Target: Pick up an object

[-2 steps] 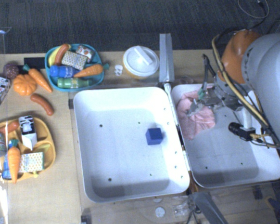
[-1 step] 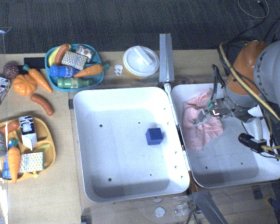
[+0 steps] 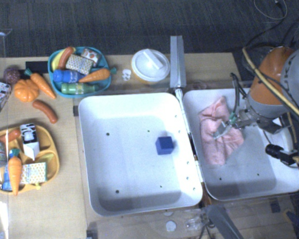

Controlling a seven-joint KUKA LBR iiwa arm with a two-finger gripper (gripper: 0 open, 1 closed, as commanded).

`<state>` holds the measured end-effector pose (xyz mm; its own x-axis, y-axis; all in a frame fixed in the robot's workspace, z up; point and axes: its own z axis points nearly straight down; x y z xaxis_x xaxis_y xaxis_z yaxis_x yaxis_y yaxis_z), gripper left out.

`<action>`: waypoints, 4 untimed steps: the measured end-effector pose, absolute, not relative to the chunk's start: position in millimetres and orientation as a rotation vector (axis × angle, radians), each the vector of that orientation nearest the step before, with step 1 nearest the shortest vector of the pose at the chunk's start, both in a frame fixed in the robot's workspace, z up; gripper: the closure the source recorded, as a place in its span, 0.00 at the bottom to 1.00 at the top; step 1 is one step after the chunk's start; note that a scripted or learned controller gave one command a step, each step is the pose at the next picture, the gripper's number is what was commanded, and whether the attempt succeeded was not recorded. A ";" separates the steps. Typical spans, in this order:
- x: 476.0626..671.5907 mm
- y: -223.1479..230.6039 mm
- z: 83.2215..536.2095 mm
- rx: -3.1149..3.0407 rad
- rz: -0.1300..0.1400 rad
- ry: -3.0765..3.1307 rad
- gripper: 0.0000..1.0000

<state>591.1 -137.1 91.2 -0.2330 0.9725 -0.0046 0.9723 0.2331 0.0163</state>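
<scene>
A small blue cube [image 3: 165, 144] lies near the middle of the left bin [image 3: 119, 196]. A crumpled pink cloth [image 3: 216, 139] lies in the left part of the right bin [image 3: 262, 179]. My gripper [image 3: 227, 126] reaches in from the right and sits low over the cloth's right side, touching or nearly touching it. The grey wrist with its orange band [image 3: 270, 78] rises behind it at the right edge.
A metal divider [image 3: 175, 63] stands at the back between the bins. On the bench to the left are a blue bowl of toy food [image 3: 79, 71], a yellow tray of toys [image 3: 21, 158], loose toy vegetables [image 3: 34, 92] and a white lid [image 3: 151, 64]. Cables hang at right.
</scene>
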 end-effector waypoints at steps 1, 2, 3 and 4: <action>595.0 -92.1 91.9 1.763 0.013 2.580 0.00; 592.9 -93.4 92.2 1.604 0.014 2.679 0.00; 563.7 -119.8 91.7 1.611 0.012 2.679 0.00; 547.6 -112.2 92.1 1.534 0.013 2.718 0.00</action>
